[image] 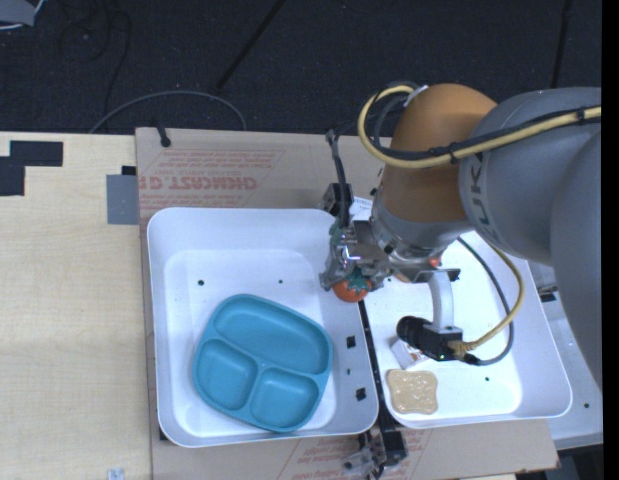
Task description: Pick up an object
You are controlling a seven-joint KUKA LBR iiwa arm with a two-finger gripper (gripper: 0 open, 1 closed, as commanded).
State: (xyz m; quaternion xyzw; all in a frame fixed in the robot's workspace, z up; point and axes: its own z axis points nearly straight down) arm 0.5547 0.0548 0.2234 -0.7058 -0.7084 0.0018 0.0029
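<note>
My gripper (349,276) hangs over the rims where the two white bins meet, pointing down. A small orange-red object (351,288) with a bit of teal on it sits between the fingertips, lifted over the divider. A blue three-compartment plate (261,361) lies in the left bin (174,268). A flat tan piece like a slice of toast (413,390) rests at the front of the right bin (534,393).
The grey arm with its orange band (439,158) covers the back of the right bin. A black connector on a yellow cable (431,339) hangs just above the tan piece. Cardboard lies under both bins, with wooden bench to the left.
</note>
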